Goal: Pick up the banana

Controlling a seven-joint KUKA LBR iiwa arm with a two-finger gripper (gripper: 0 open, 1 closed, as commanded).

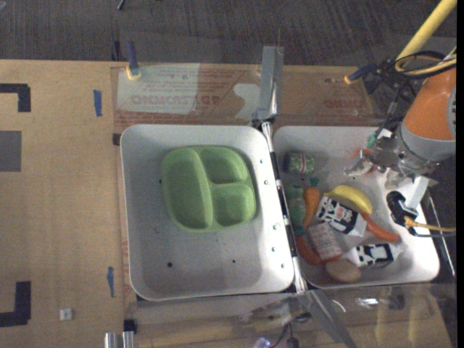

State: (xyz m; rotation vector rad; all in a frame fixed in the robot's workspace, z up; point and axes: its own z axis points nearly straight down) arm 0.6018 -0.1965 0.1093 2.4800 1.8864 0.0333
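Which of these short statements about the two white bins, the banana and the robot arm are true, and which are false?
1. The yellow curved banana lies in the right white bin. True.
2. The green divided plastic plate sits in the right bin. False: it is in the left white bin.
3. The banana rests on the green plate. False: it lies among other items, next to a black-and-white carton.
4. The grey arm with the orange band is above the right bin. True.

The yellow banana [351, 196] lay curved on its side in the right bin, resting on top of other toys.
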